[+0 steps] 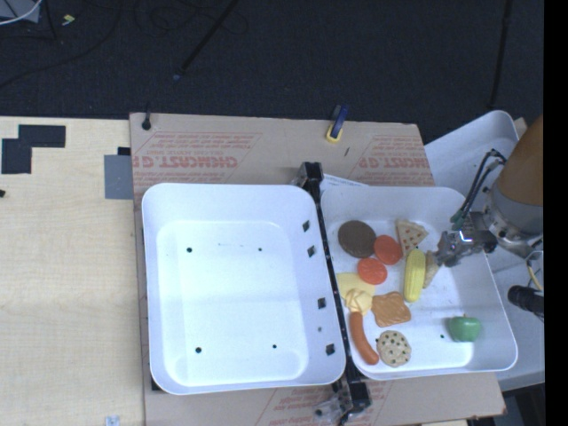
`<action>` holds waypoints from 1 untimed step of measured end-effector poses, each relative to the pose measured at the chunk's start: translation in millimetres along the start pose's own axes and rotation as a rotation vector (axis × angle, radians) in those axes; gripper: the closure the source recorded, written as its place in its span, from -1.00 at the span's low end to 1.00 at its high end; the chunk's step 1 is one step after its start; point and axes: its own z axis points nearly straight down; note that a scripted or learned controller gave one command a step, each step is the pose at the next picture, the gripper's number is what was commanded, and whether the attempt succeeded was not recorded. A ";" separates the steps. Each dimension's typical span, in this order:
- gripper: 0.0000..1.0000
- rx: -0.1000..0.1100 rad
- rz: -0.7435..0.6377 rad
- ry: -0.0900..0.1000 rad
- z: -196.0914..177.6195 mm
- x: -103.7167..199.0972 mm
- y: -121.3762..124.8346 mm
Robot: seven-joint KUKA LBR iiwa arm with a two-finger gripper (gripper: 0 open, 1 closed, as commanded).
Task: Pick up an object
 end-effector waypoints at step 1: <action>1.00 -0.026 -0.001 -0.008 52.9 21.6 59.7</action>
